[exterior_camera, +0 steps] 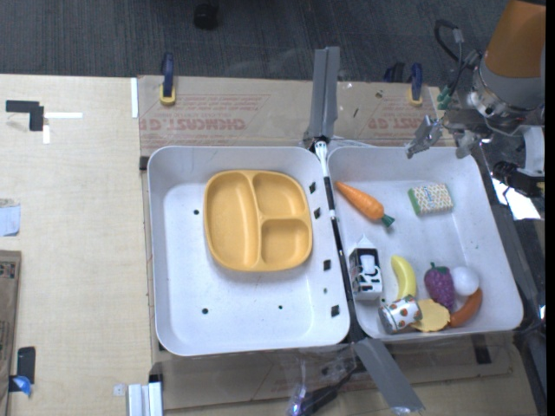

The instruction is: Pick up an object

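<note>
Carrot point(359, 201) is probably the easiest thing to spot here: a glossy orange plastic one with a green stub, lying diagonally in the upper left of the right bin point(494, 232). Next to it there's a spongy-looking block point(431, 198), pale green with a speckled top. Down along the front of that bin it gets crowded: a black and white box point(367, 274) against the divider, a yellow banana point(403, 277), a small printed can point(398, 314) on its side, a purple bunch of grapes point(439, 284), a white egg-shaped ball point(466, 280) and a curved orange sausage-looking piece point(468, 307), all toy-smooth and touching or nearly so.

The left bin point(173, 258) has a matte yellow divided plate point(258, 218) with three compartments, sitting toward the back.

The gripper point(442, 133) hangs over the back rim of the right bin, above everything, with nothing between its fingers; I honestly can't tell if they're apart or together from this angle.

Both bins sit on brown cardboard point(234, 111) held by blue clamps point(166, 81), with a light wood bench point(69, 232) on the left and dark carpet point(260, 16) behind.
</note>
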`<control>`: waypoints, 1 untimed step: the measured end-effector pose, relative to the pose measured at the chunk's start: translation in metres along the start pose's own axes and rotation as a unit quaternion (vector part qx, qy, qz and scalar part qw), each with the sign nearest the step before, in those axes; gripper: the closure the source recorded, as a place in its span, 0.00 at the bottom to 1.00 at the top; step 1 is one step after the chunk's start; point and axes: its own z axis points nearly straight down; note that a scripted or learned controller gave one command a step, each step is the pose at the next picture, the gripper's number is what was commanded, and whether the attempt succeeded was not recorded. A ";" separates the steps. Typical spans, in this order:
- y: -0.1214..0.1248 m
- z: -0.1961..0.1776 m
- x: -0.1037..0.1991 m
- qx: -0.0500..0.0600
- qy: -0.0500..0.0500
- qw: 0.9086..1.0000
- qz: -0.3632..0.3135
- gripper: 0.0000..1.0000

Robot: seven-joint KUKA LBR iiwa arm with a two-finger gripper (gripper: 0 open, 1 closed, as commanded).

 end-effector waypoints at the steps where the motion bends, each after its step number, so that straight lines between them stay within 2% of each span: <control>1: -0.073 0.149 0.036 -0.001 0.000 0.997 -0.076 0.00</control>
